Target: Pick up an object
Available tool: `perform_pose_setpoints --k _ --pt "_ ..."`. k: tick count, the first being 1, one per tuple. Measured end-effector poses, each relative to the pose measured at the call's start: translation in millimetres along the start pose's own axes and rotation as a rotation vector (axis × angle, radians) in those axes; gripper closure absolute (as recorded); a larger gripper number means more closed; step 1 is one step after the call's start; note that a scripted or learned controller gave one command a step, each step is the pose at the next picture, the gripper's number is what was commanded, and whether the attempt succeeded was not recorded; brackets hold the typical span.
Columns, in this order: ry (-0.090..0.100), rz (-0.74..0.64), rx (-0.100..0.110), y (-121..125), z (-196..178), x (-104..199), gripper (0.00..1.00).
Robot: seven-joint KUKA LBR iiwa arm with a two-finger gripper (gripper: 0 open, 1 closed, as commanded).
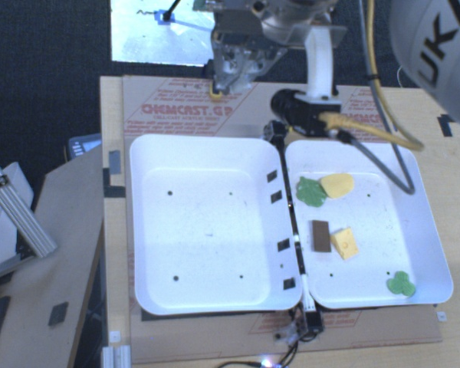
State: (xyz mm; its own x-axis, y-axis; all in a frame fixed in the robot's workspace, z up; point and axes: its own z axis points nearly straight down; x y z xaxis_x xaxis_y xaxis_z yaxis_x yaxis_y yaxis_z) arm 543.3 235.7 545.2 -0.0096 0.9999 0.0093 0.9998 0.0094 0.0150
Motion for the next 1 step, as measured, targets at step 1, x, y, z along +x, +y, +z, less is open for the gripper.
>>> perform_pose_setpoints --k 1 --pt "-0.011 0.016 0.01 78.9 11.2 -81.7 1.0"
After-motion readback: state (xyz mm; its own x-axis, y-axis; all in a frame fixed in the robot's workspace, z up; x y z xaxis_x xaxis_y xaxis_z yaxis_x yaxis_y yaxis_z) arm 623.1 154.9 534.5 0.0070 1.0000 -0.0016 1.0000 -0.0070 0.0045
